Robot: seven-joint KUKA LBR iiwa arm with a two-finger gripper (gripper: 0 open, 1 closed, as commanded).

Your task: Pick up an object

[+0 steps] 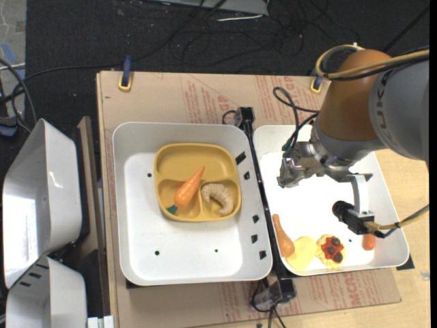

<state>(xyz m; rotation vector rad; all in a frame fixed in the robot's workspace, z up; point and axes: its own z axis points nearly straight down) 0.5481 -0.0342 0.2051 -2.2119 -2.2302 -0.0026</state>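
Toy drumstick below (slightly left of) hand.

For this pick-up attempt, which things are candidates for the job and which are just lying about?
Job, in the right bin under the gripper:
orange pear-shaped toy
yellow piece
red-and-black piece

Lying about, left bin:
yellow divided plate
toy carrot
toy shrimp
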